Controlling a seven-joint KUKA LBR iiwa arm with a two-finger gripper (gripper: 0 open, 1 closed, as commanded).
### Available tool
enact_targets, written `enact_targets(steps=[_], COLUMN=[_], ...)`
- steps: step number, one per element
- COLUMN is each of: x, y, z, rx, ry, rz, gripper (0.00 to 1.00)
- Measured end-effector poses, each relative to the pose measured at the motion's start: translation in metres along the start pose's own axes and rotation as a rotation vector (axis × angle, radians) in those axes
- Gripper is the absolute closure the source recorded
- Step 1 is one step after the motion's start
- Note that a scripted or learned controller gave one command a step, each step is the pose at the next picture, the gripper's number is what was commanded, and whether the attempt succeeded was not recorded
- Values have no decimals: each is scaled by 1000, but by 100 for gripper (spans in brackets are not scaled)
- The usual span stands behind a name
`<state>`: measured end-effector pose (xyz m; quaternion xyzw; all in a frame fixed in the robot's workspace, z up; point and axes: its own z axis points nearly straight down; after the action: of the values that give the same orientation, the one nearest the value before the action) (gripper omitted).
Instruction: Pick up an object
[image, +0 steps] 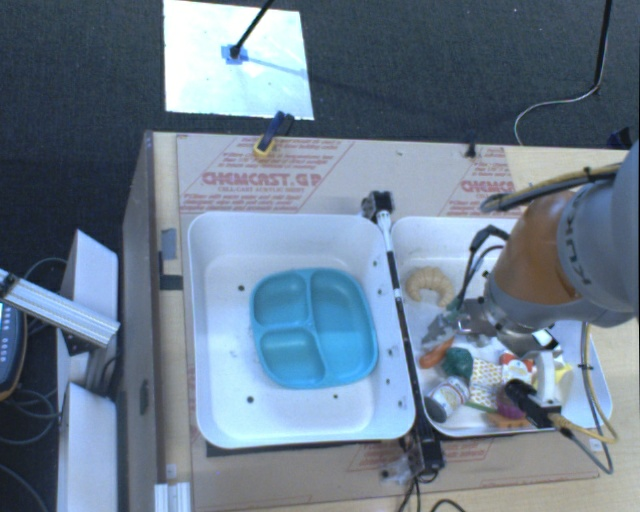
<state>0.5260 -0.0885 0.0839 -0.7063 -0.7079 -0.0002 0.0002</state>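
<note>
Two white bins side by side: blue divided plate (312, 328) in left bin (215, 300); gripper (447, 327) low in right bin (440, 232), near croissant (430, 285) and orange carrot (437, 354). Jaw state unclear.

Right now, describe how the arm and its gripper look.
The arm is bulky, rounded and grey, with a broad orange band above the wrist. Dark cables loop beside the band. The gripper is a small grey metal piece.
</note>
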Motion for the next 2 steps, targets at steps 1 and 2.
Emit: enact_targets(steps=[1, 2], x=[-3, -3], y=[-17, -32], z=[0, 0], rx=[0, -1], ry=[0, 0], rz=[1, 1], gripper=[0, 0])
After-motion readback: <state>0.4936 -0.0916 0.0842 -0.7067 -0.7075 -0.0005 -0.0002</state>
